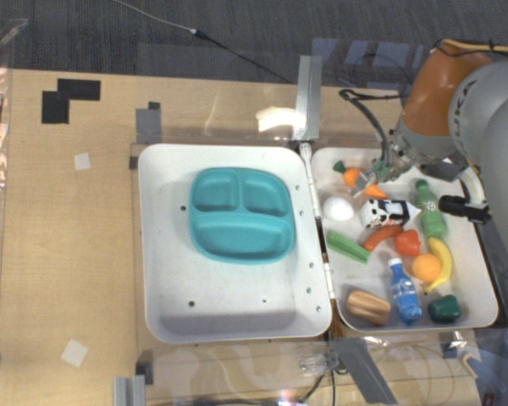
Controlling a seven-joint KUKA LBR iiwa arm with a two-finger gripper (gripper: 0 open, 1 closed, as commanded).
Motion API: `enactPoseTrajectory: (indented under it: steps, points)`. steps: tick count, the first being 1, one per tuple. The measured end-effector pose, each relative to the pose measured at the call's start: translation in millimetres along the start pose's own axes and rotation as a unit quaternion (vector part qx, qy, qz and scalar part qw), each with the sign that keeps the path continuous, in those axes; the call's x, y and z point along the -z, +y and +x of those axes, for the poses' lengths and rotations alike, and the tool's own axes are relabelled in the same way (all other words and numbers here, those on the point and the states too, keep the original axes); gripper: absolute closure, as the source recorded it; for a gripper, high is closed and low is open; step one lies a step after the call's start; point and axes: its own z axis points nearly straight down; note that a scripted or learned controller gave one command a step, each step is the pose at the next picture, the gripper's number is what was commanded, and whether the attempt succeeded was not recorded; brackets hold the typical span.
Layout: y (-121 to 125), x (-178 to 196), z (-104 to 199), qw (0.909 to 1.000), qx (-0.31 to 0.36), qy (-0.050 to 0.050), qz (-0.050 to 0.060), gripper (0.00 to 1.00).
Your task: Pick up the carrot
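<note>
The carrot [350,176] is lying in the far left part of the right bin [488,307], a small orange piece with a green top, close to the bin's far wall. Just to its right the hand [379,174] is hanging over the bin, its metal tip reaching down toward another small orange piece [374,192] just nearer; from where I am standing I cannot tell how wide the hand is standing or whether it is touching anything, and nothing is showing clearly between its tips. The carrot is sitting beside the hand, apart from it.

Nearer than the hand, a black-and-white cow toy [383,213] is sitting in the middle of the bin, with a white egg [339,209] to its left. A green bean pod [347,247] is lying nearer still, beside a red pepper strip [379,237] and a red block [407,244]. A green bottle [429,210] is lying along the right side, and below it an orange [425,267] is resting against a banana [443,261]. A blue bottle [403,291], a bread roll [367,306] and a dark green piece [444,309] are filling the near edge.

The arm [457,100], grey with its orange band, is coming in from the far right. In the left bin [161,311] a teal divided plate [240,214] is lying flat. Both bins are resting on the desk [59,252].
</note>
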Motion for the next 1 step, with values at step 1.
enactPoseTrajectory:
  steps: [1]
  points:
    - [45.7,100.1,85.5,0.9998,0.018,-0.001,-0.005,1.00]
